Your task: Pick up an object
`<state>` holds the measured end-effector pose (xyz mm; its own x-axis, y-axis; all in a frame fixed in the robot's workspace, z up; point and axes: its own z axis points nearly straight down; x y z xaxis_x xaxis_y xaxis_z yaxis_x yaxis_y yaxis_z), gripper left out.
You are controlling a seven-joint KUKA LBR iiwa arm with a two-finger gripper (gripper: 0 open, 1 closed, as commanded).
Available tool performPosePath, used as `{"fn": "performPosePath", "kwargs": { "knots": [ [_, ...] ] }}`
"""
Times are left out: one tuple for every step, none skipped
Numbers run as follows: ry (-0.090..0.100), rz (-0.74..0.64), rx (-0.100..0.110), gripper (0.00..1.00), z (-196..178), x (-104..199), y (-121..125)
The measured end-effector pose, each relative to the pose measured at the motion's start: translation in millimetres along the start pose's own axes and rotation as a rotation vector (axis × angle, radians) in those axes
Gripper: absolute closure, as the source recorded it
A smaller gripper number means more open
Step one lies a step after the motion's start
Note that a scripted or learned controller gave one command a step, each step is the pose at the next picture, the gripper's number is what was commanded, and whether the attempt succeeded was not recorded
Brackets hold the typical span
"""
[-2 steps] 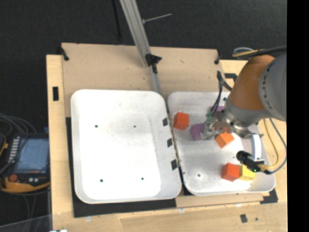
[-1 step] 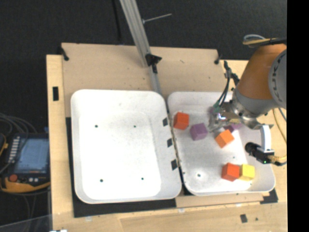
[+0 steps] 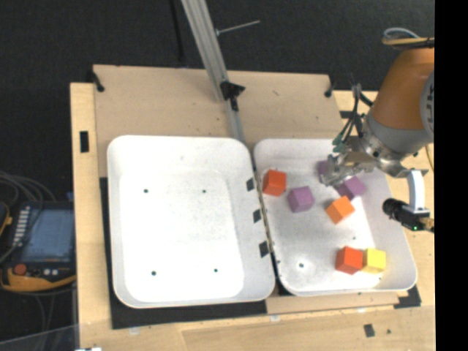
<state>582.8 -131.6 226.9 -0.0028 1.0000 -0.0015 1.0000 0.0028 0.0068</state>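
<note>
The right bin (image 3: pixel 314 273) holds several small cubes. An orange cube (image 3: pixel 274 183) sits near its left wall, with a purple cube (image 3: pixel 300 199) just right of it. Another orange cube (image 3: pixel 339 210) lies in the middle. At the front right, an orange-red cube (image 3: pixel 350 259) touches a yellow cube (image 3: pixel 375 259). My gripper (image 3: pixel 338 172) hangs low over the bin's back right part, right beside a purple cube (image 3: pixel 355 187) that its body partly hides.
The left bin (image 3: pixel 183 221) lies beside the right one, their walls meeting along a strip of black clips (image 3: pixel 257 214). A slanted metal pole (image 3: pixel 208 46) rises from the bench behind the bins. A pendant (image 3: pixel 40 240) lies off the bench's left side.
</note>
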Motion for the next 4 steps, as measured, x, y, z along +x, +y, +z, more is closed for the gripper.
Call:
{"fn": "performPosePath", "kwargs": {
  "knots": [
    [0.000,-0.001,-0.001,1.00,-54,-1,2],
    [0.002,-0.003,0.008,1.00,-40,55,16],
    [0.002,-0.004,0.004,1.00,-45,105,29],
    [0.002,-0.004,0.004,1.00,-46,162,41]
  ]
}}
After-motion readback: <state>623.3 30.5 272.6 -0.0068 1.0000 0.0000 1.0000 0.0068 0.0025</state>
